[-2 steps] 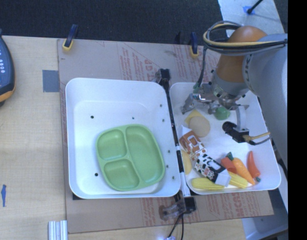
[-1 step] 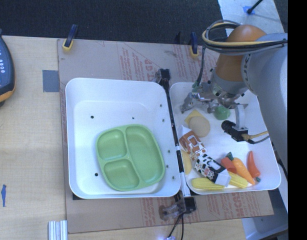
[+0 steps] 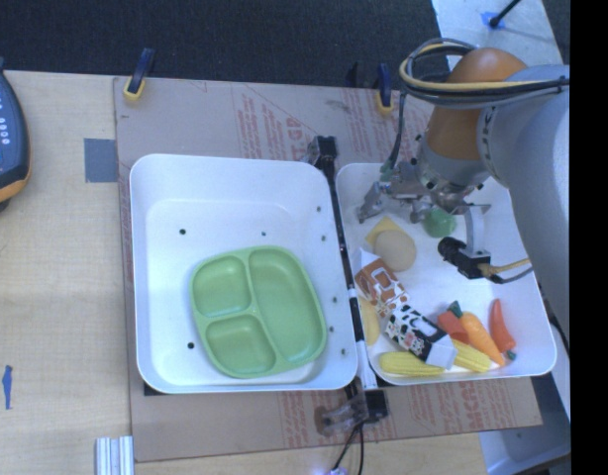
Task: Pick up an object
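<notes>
My gripper (image 3: 413, 210) hangs over the far end of the right bin (image 3: 535, 295), its fingers (image 3: 370, 208) spread open with nothing between them. A small green object (image 3: 440, 222) lies just under its right side, partly hidden by it. A cream rounded piece (image 3: 394, 247) sits right in front of the gripper. Nearer the front lie an orange-and-white packet (image 3: 377, 283), a black-and-white cow-patterned item (image 3: 414, 332), a yellow corn cob (image 3: 423, 365), a carrot (image 3: 473, 333) and a red chili (image 3: 500, 326).
The left bin (image 3: 155, 265) holds a green three-compartment plate (image 3: 256, 311). A black divider strip (image 3: 341, 240) runs between the bins. A handheld pendant (image 3: 1, 137) rests at the bench's far left. The arm covers the right bin's far right corner.
</notes>
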`<state>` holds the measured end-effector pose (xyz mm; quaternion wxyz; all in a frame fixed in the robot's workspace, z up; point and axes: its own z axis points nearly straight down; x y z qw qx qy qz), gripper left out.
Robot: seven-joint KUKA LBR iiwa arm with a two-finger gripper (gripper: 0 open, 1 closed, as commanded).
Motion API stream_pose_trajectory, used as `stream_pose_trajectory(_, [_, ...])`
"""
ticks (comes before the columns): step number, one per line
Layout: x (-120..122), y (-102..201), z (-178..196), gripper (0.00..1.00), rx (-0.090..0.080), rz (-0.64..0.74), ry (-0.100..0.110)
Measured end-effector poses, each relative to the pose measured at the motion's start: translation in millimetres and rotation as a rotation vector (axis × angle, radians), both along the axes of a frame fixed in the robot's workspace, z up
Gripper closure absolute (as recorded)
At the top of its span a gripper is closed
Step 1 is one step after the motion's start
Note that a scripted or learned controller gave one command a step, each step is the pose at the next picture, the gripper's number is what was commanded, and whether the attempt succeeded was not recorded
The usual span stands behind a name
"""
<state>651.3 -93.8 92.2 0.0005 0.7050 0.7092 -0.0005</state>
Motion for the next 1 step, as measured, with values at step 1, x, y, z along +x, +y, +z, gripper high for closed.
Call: stream_pose_trajectory(1, [-0.9,-8.3,0.1,0.0,0.0,-0.003,-0.001])
